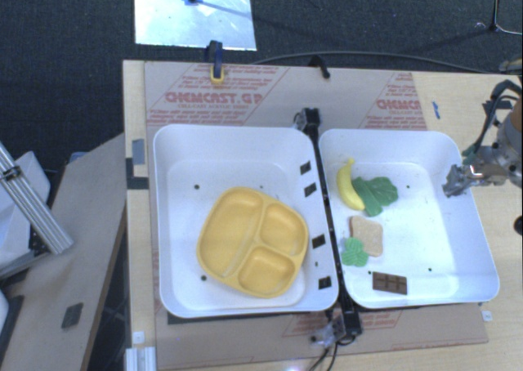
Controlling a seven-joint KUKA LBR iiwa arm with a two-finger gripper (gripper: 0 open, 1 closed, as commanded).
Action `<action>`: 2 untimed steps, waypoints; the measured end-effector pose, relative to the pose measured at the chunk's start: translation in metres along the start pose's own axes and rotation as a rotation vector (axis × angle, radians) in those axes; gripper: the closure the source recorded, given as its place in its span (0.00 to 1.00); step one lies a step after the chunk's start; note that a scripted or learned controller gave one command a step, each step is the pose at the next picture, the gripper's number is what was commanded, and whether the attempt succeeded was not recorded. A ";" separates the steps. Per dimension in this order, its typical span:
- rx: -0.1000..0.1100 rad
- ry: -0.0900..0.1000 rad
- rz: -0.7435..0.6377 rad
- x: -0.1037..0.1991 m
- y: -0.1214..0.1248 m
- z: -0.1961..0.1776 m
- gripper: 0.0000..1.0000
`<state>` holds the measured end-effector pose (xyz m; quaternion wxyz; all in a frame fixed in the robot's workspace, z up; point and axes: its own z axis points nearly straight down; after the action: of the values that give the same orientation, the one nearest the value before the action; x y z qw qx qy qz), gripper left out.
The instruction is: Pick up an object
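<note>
Left bin: shallow white plastic bin with rounded corners and smooth, glossy walls; small dark marks dot its floor.
Tray: yellow moulded plastic tray, rounded, divided into three compartments, lying flat and turned at an angle on the left bin's floor.
Right bin: matching shallow white plastic bin, set edge to edge with the left one along a dark seam carrying black clips.
Banana: small yellow toy banana, curved and smooth, lying in the right bin's upper left part.
Leaf: dark green ruffled toy lettuce leaf, touching the banana's right side.
Bread: tan toy bread slice, flat with a rounded top, below the leaf.
Broccoli: small green lobed toy piece, touching the bread slice's lower left corner.
Chocolate: flat brown rectangular toy bar, scored into squares, near the right bin's front wall.
Bench cover: brown paper-faced sheet printed with red lettering, beneath both bins.
Gripper: grey metal two-finger gripper, at the right bin's right rim, level with the banana and leaf.
Gripper state: whether its tips are spread or pressed together cannot be told; nothing is visible between them.
Objects relative to gripper: all five toy items lie to the gripper's left, well apart from it; the leaf is nearest, the chocolate bar farthest toward the front.
</note>
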<state>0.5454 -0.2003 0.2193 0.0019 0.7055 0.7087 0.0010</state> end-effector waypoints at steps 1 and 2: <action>0.001 0.003 -0.006 0.060 0.010 -0.008 1.00; 0.001 0.003 -0.007 0.121 0.021 -0.014 1.00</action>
<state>0.5656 -0.0787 0.2331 0.0005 0.7031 0.7111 0.0016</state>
